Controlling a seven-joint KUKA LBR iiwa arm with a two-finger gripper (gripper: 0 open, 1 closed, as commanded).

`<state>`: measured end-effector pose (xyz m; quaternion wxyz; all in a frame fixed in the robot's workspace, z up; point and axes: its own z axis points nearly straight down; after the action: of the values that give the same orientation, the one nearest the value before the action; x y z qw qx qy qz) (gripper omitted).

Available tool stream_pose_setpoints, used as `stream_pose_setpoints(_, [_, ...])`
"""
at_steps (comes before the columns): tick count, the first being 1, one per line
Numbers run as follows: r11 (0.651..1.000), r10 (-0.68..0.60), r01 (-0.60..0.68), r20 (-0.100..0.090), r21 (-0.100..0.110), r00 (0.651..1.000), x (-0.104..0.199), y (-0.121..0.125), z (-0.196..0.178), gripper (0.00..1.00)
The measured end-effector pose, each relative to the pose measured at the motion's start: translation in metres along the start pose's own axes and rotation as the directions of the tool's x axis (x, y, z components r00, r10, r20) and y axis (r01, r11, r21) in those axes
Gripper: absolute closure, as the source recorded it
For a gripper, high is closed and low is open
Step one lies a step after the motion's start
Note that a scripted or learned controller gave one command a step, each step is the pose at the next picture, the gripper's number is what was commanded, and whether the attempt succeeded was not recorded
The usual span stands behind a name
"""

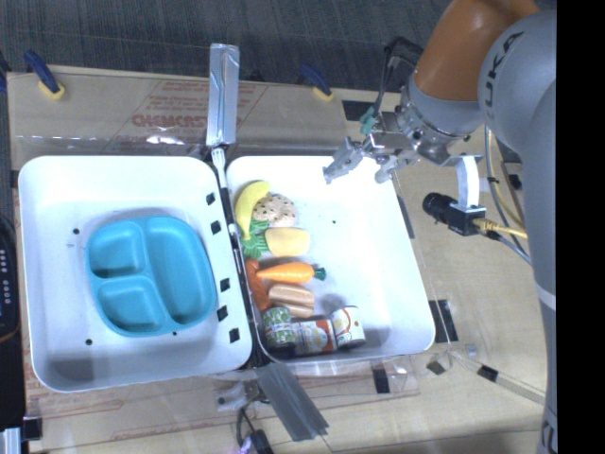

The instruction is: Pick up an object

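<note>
Two white bins sit on a tan bench [473, 282]. The left bin [57, 348] holds a bright blue sectioned tray [146, 272]. Along the left edge of the right bin [378, 263] lie toy foods: a yellow banana [248, 202], a tan cookie with dark speckles [273, 210], a pale yellow piece [286, 242], an orange carrot with a green tip [286, 272], a pinkish-brown sausage [291, 297], and a can with a green, orange and white label [312, 333]. The arm [529, 74] is grey with an orange band [463, 36]. The gripper [364, 159] is silver-grey. Blue clamps [43, 74] mark the bench's far edge.
</note>
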<state>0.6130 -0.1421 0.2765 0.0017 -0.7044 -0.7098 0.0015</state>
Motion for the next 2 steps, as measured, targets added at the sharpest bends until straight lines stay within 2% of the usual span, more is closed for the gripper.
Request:
stream_pose_setpoints(1, [0.967,-0.255,0.255,-0.003,0.004,0.967,0.005,0.011,0.18,0.0])
stream_pose_setpoints(2, [0.985,-0.174,0.174,0.003,-0.003,0.985,-0.053,0.045,0.184,0.0])
